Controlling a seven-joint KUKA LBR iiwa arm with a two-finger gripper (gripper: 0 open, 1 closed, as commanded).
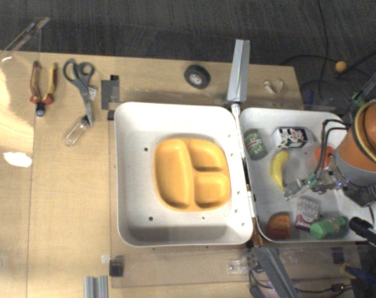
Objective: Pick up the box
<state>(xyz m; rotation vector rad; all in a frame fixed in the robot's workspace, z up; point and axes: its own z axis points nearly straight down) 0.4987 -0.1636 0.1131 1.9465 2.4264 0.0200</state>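
Dark carpet floor (144,11), wooden bench (51,197)

Tray (191,172) in left bin (132,166), box (291,136), banana (278,168), bottle (327,227) in right bin (262,120)

Yellow tray (191,172) fills the left bin (132,166) — scissors (82,82) (pliers (41,85) perhaps) lie beside it.

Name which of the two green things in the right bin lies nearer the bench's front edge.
The green bottle, on its side along the right bin's front wall. The green can sits toward the back, by the divider.
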